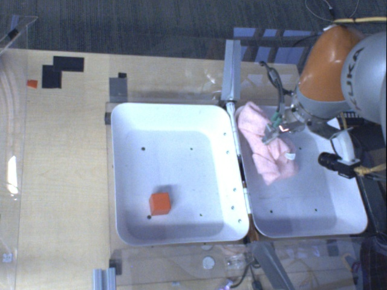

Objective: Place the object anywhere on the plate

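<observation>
A crumpled pink cloth lies in the right bin, against its left wall and toward the back. My gripper is down over the cloth's upper right part, touching or just above it; the arm's grey and orange wrist rises behind it to the right. An orange cube rests on the floor of the left bin, near the front left.
A metal divider post stands at the back between the two bins. A black fitting with a cable hangs over the right bin's right side. Black and orange markers sit on the wooden bench at far left.
</observation>
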Robot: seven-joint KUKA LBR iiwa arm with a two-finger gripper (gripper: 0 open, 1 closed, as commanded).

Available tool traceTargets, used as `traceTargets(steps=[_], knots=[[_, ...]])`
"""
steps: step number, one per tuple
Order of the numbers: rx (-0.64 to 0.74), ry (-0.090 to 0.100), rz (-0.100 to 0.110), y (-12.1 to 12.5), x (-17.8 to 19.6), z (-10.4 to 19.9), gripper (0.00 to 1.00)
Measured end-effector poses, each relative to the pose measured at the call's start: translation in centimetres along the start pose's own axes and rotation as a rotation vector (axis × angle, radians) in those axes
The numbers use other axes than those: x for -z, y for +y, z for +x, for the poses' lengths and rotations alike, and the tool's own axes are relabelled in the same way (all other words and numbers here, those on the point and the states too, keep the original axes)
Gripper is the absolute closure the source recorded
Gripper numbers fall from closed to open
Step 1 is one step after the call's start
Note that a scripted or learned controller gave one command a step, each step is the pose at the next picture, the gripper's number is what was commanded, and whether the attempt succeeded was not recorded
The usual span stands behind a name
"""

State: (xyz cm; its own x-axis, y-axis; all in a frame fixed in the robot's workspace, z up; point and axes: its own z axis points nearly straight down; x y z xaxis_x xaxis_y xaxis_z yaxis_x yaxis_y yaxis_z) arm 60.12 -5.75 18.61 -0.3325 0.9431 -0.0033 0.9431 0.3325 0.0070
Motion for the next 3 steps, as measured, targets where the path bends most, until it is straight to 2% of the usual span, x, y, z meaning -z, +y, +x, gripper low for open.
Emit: traceTargets(steps=[1, 2, 3], knots=[[0.008, -0.001, -0.002, 0.3, 4.0, 0.0, 1.0], [0.411, 0.002, 0.0, 2.0, 3.3, 5.4, 1.0], [0.812, 0.0, -0.004, 3.9, 4.5, 9.9, 1.0]])
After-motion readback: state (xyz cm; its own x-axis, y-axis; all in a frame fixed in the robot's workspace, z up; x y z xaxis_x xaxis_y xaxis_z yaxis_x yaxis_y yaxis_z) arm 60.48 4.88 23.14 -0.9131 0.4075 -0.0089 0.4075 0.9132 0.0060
